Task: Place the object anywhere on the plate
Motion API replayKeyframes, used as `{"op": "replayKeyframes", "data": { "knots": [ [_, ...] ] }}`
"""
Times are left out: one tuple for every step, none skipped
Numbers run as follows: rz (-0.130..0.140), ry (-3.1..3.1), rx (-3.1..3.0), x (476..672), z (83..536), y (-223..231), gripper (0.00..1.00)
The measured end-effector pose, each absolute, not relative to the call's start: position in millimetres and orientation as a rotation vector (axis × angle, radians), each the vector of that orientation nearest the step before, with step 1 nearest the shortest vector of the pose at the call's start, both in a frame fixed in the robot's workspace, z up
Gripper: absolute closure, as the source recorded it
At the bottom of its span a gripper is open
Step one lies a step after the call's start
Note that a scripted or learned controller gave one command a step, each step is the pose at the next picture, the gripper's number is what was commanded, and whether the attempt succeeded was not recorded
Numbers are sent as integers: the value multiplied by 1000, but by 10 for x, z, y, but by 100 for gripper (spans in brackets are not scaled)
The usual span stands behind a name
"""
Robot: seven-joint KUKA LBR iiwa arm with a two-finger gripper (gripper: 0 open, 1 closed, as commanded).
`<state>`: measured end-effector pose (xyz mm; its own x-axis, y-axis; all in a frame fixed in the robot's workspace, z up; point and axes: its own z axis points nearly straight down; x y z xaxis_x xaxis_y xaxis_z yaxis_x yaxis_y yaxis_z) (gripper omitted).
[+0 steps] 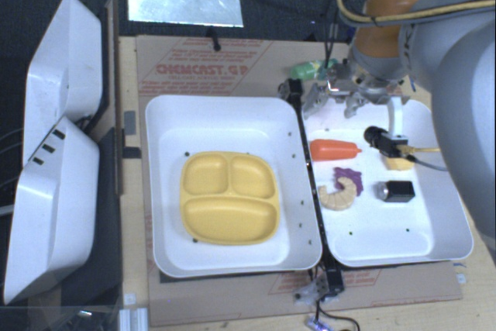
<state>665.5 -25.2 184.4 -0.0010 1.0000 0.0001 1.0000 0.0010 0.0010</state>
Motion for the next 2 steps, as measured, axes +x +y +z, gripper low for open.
{"op": "replayKeyframes", "data": {
  "knots": [
    [1, 2222, 2220, 6655, 1844, -252, 0],
    [1, 2222, 2220, 6655, 1844, -252, 0]
  ]
}}
